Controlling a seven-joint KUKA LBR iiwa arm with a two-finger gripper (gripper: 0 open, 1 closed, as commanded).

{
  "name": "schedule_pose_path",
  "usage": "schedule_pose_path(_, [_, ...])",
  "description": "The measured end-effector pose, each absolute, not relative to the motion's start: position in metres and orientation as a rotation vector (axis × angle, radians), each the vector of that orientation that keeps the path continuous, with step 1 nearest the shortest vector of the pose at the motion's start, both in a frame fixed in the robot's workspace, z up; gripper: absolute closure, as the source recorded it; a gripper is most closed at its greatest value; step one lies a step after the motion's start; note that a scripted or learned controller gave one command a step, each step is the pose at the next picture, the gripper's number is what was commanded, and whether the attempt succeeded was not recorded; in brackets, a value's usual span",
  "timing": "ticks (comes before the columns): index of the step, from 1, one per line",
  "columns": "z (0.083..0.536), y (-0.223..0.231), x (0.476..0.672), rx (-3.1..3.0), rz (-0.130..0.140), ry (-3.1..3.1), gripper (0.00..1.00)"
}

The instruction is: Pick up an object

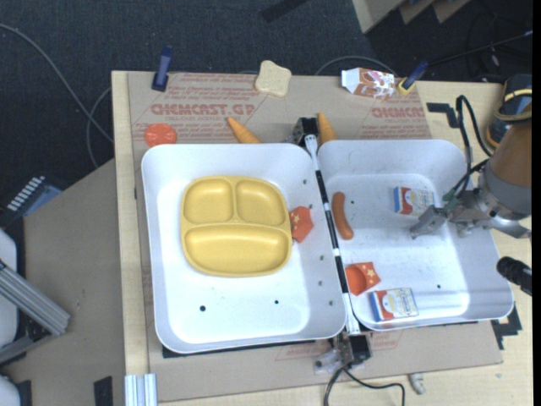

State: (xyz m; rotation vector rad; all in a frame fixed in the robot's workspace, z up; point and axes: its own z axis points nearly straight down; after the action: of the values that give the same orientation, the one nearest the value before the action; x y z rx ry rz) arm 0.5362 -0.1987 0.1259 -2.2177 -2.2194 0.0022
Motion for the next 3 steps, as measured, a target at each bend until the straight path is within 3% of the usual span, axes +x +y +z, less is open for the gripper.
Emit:
schedule_pose_path(1, [0.136,-0.216,0.649,-2.221,-0.001,-2.226,0.00])
schedule_pose_path(2, [0.089,-0.180,0.626,-2.227,-0.003,-2.230,0.00])
schedule_pose_path(3, [0.102,-0.180,0.628,-2.230,-0.009,-2.237,1.00])
